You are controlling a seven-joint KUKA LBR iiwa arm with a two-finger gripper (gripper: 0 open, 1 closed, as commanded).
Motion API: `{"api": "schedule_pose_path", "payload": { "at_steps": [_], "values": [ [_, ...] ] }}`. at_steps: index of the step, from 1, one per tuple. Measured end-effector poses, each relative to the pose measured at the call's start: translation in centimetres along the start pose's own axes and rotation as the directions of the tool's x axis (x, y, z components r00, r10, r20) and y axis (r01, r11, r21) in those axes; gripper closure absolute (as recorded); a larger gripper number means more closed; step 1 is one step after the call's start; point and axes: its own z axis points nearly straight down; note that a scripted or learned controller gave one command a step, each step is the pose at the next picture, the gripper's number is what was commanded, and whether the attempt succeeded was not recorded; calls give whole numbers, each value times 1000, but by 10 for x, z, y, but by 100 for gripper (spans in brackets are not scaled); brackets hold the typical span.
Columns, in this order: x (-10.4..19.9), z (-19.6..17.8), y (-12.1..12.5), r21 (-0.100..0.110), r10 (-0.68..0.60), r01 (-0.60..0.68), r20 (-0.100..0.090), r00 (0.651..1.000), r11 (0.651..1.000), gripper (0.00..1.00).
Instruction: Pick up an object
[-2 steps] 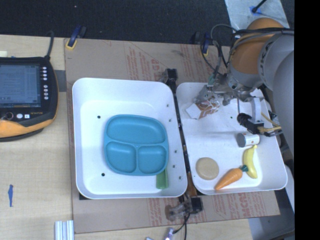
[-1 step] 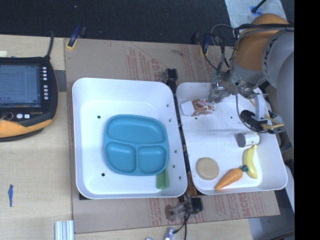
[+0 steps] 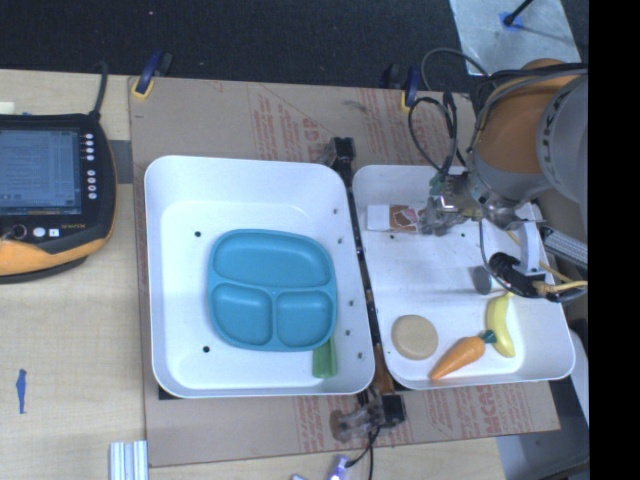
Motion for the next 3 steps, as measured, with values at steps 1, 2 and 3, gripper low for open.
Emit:
{"api": "schedule_pose_path", "payload": {
  "at_steps": [1, 2, 3],
  "values": [
    [-15, 2, -33, 10, 1, -1, -2, 1000, 1000, 100],
    [-44, -89, -37, 7, 3, -3, -2, 1000, 1000, 100],
    [-44, -88, -38, 8, 3, -3, -2, 1000, 1000, 0]
  ]
}}
